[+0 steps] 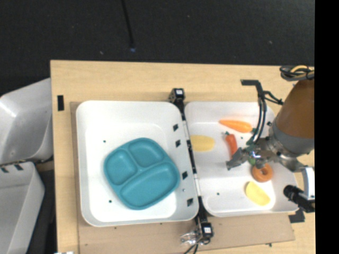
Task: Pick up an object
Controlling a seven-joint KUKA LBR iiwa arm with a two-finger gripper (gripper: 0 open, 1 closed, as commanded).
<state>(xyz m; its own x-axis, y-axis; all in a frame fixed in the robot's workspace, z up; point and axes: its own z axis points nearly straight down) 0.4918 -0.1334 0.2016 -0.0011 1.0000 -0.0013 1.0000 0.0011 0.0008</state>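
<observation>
The right bin (212,194) holds several small food pieces. An orange carrot (236,125) lies at the back, and a red chili (231,144) sits just below it. A pale yellow piece (202,142) rests near the divider and a yellow piece (257,193) near the front. An orange ring (261,172) lies under the wrist. My gripper (242,159) hangs low over the middle of this bin, just in front of the red chili and to the left of the orange ring. I see nothing held in it.
The left bin (90,120) holds a blue divided plate (141,172). The arm's orange band (299,107) and grey wrist cover the right bin's right side. Black cables (259,105) loop over the bin's back. Clips line the divider (186,147) between the bins.
</observation>
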